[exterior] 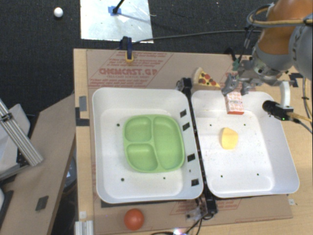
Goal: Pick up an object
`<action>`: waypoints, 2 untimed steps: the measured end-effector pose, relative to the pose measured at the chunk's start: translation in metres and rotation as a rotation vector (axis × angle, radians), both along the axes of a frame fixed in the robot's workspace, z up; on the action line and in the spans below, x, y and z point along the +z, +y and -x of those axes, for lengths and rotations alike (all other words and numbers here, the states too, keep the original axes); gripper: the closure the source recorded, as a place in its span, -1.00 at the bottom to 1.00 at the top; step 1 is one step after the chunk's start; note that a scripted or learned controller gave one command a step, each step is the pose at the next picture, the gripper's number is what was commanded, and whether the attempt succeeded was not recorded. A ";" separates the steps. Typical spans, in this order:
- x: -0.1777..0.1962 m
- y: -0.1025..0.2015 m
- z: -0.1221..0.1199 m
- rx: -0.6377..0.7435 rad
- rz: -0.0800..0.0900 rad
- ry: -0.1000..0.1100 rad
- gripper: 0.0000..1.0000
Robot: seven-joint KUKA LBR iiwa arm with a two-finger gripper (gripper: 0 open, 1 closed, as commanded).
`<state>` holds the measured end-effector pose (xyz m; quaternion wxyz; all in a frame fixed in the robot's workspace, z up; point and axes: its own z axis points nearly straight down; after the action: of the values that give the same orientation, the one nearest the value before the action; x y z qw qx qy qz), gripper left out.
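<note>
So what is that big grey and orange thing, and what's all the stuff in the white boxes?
That is a robot arm, grey with an orange band. It reaches in from the right side of the picture. At its tip is a two-finger gripper, a bit like a metal pincer. The camera sits above the bench and looks down at a slant.

On the bench are two shallow white bins. The left bin holds a light green plastic plate with three sections. The right bin holds a small yellow block and a little red and white carton near its top edge. The gripper hangs right above that carton; whether it grips it is hard to tell.

Outside the bins lie a toy pizza slice, an orange-red ball and a small white ball.
</note>
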<state>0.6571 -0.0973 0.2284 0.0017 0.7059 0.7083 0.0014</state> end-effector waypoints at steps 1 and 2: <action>-0.010 0.054 -0.003 0.006 -0.002 0.002 1.00; 0.002 0.108 -0.005 0.006 -0.003 0.001 1.00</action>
<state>0.6623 0.0108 0.2309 0.0002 0.7037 0.7105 0.0020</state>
